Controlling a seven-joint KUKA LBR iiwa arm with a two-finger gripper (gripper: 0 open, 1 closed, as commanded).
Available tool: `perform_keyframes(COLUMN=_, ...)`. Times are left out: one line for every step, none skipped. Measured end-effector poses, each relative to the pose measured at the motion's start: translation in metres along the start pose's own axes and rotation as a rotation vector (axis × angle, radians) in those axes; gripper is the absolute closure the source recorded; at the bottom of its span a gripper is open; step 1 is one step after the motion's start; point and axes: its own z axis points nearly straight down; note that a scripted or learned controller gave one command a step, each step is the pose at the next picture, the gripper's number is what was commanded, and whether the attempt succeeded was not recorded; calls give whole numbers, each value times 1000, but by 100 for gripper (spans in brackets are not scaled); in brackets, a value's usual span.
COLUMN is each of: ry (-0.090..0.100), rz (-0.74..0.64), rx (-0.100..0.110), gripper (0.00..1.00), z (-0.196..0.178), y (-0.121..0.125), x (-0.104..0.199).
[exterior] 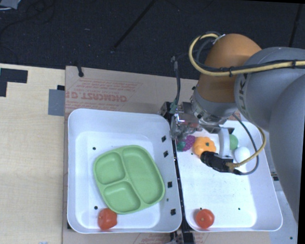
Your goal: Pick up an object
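My gripper [181, 129] hangs over the far left corner of the right bin [225, 194], just above a small purple and green object [185, 143]. An orange fruit [204, 146] lies right beside that object. Further right sit a green object [234, 142] and a white egg [241, 153], partly hidden by the arm. A red tomato [204, 218] rests near the right bin's front edge. I see nothing lifted clear of the bin.
The left bin [83, 140] holds a green divided plate [128, 179] and a second red tomato [107, 219] at its front. A black cable loop [218, 163] hangs from the wrist over the right bin. The wall between the bins runs close beside the gripper.
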Motion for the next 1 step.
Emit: perform_keyframes(ry=-1, rz=0, rx=-1, gripper=100, z=5, y=4, x=44)
